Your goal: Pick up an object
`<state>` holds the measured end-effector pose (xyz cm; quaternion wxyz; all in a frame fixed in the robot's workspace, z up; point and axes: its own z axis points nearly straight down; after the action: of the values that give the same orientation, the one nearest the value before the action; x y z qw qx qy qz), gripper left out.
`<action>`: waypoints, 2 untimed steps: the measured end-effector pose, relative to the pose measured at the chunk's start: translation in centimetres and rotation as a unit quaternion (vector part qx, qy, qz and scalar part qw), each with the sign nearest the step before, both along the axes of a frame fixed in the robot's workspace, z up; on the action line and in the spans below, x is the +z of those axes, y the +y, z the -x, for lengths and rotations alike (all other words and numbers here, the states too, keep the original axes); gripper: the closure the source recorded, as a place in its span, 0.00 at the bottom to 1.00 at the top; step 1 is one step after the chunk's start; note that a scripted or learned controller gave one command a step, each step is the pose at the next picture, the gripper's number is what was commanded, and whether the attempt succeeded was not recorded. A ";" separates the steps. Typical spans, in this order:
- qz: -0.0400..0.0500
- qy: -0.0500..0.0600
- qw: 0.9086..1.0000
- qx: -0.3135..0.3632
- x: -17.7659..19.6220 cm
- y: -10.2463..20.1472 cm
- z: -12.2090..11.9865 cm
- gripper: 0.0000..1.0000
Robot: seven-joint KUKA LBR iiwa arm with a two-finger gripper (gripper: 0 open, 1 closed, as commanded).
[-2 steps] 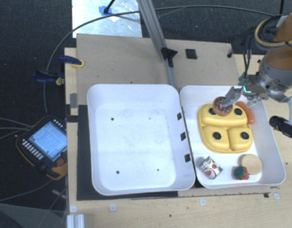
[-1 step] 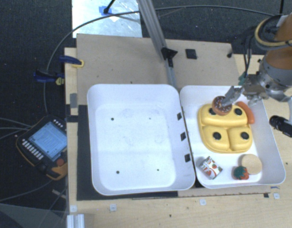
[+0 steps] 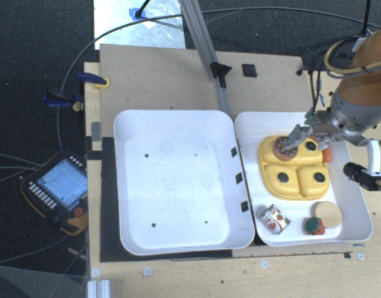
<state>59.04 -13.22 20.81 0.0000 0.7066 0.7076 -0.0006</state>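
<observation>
Approach step judged in hand: gripper (image 3: 294, 140) poised over yellow tray (image 3: 294, 169) in right bin (image 3: 358, 225), finger state cannot be told; descent onto tray needed next.

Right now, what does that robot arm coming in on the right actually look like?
The arm is bulky and rounded, orange above a grey wrist section, with dark cables looping over its top. At its tip sits a slim grey metal pincer, with a black part sticking out to the side.
</observation>
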 end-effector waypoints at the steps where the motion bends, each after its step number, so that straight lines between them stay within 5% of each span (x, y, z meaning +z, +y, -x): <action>1: -0.001 0.001 1.000 0.000 -6.3 0.1 0.2 0.00; 2: -0.005 -0.003 1.000 0.001 -9.9 0.4 -0.1 0.00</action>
<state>59.15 -12.79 10.91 -0.0014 0.7062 0.7080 0.0056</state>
